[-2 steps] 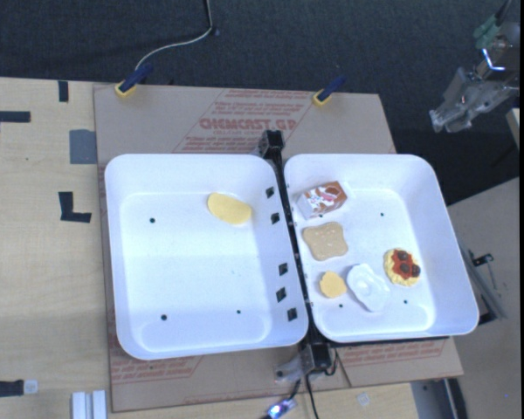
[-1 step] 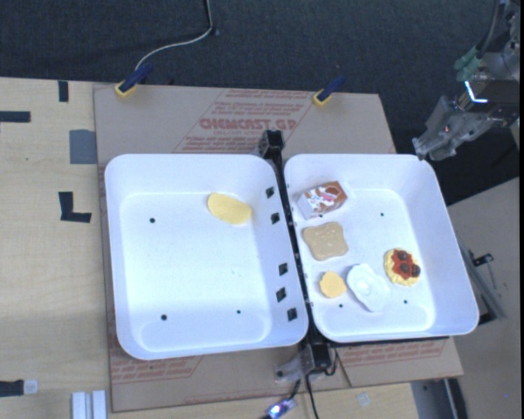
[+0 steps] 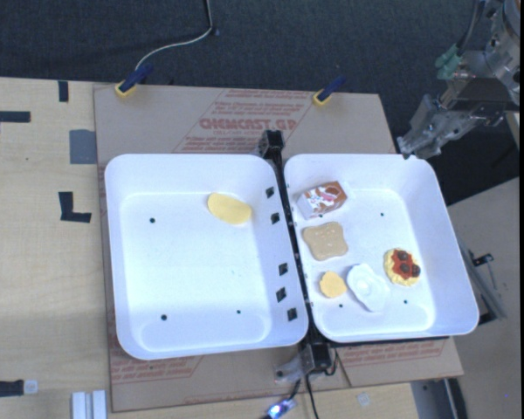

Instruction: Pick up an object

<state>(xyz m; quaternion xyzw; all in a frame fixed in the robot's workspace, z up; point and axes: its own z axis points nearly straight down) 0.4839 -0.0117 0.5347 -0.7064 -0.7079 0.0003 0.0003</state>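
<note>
The gripper (image 3: 417, 143) hangs up at the far right, above the outer top corner of the right bin (image 3: 437, 201) and off to the side of everything lying in it. It touches nothing, and nothing sits between its fingers; from here the end of it is a dim grey shape against the dark floor, so I cannot tell whether it is spread or closed. Down in the right bin lie the things it could pick: a small red-and-white packet (image 3: 322, 198) near the top by the divider, a tan slice of toast (image 3: 325, 240) just below it, a little round yellow piece (image 3: 333, 285) lower still, a white lumpy object (image 3: 368, 287) just beside that, and a yellow piece topped with red (image 3: 403, 267) toward the right wall. The left bin (image 3: 122, 234) holds one yellow oval piece (image 3: 229, 209) near its upper middle, well apart from the arm. Both bins rest on a cardboard sheet (image 3: 236, 125) on the bench.
</note>
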